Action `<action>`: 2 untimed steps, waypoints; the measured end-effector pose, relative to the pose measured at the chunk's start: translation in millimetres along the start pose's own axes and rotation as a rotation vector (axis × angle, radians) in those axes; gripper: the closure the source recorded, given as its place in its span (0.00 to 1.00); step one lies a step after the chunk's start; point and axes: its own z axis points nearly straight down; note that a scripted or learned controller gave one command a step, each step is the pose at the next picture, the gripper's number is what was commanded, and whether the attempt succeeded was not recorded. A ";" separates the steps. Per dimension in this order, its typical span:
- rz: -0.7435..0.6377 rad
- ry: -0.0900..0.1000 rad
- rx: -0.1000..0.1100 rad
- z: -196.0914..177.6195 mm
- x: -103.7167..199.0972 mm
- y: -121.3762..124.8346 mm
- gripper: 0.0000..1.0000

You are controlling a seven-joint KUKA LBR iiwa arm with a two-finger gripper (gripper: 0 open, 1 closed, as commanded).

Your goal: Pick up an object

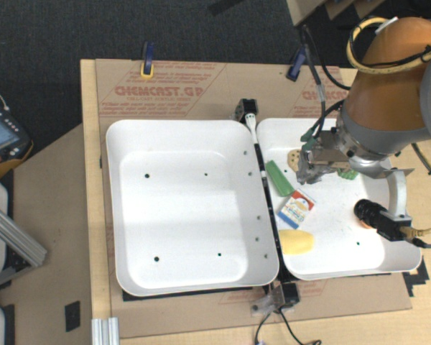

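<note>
Arm (391,70) low over the right bin (337,250), its jaws' state impossible to tell, near a green bar (279,178), printed packet (297,208) and yellow block (296,241).

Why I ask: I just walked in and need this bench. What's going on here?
A grey robot arm with an orange band reaches from the right into the right-hand shallow white bin. Its two-finger gripper hangs low at the bin's far side, beside a round tan disc. A flat green strip, a small white, blue and red packet and a yellow lump lie apart from it. Whether it grips anything is unclear.
</note>
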 end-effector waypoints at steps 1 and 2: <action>0.010 -0.002 -0.010 -105.9 -54.4 -31.4 1.00; 0.000 0.000 -0.003 -131.7 -21.8 -30.3 1.00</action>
